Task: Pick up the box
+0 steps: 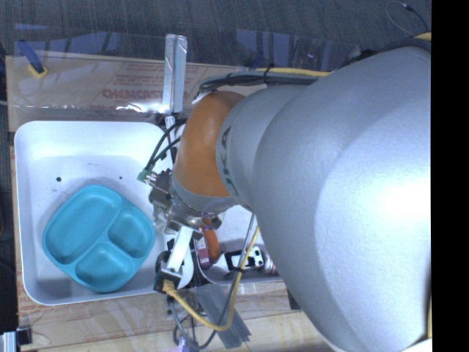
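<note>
I am reaching in from the right with my big grey arm, and it is covering most of the bench. The orange band above my wrist is sitting over the wall between the two white bins. My claw is pointing down at the near edge of the bench, just beside the near right corner of the left bin. I cannot tell if my claw is wide or narrow, because it is too dark and crowded down there. I am not seeing anything held in it.

A blue plate with three parts is lying flat in the left bin, near its front. It is sitting just to the left of my claw, and I am not touching it.

My arm is hiding nearly all of the right bin. Two small things are peeking out under my arm, right next to my claw. One is a red-orange thing. The other is a black and white thing, lying just to the right of it. I cannot tell which one is the box, or if the box is lying deeper under my arm.

A yellow cable is looping down below my claw, over the wooden bench edge. A shiny metal post is standing up behind the bins, close to the orange band.
</note>
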